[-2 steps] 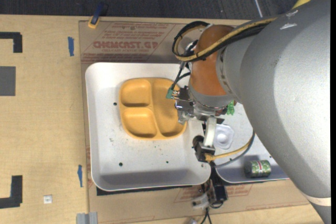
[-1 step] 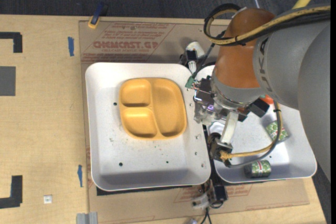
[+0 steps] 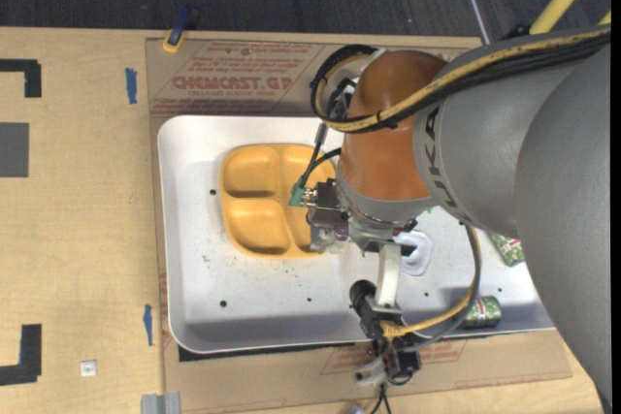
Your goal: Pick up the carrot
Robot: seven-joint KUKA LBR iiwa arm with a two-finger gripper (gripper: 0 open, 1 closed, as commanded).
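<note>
The grey arm (image 3: 524, 141), with its orange band (image 3: 388, 126), hangs low over a white bin (image 3: 184, 238). Its wrist covers most of the gripper (image 3: 330, 220), so whether the tool is released or clenched cannot be told. The gripper's dark body and a small green circuit board (image 3: 297, 196) sit at the right rim of a yellow divided plate (image 3: 254, 199). The plate spreads away to the gripper's left in the picture, touching or nearly touching it.

Where the carrot lies cannot be told from this angle; the arm hides the bin floor directly under and behind the gripper.

Just to the gripper's right, a white object (image 3: 419, 254) pokes out from beneath the wrist. Farther right and lower, near the bin's front edge, lies a green can (image 3: 482, 310). A green-and-white packet (image 3: 510, 250) sits against the arm's shadowed side. A cable bundle (image 3: 383, 320) dangles below the gripper. Well above and to its left, beyond the bin, a blue-and-yellow clip (image 3: 179, 27) rests at the corner of a printed cardboard sheet (image 3: 243, 78).
</note>
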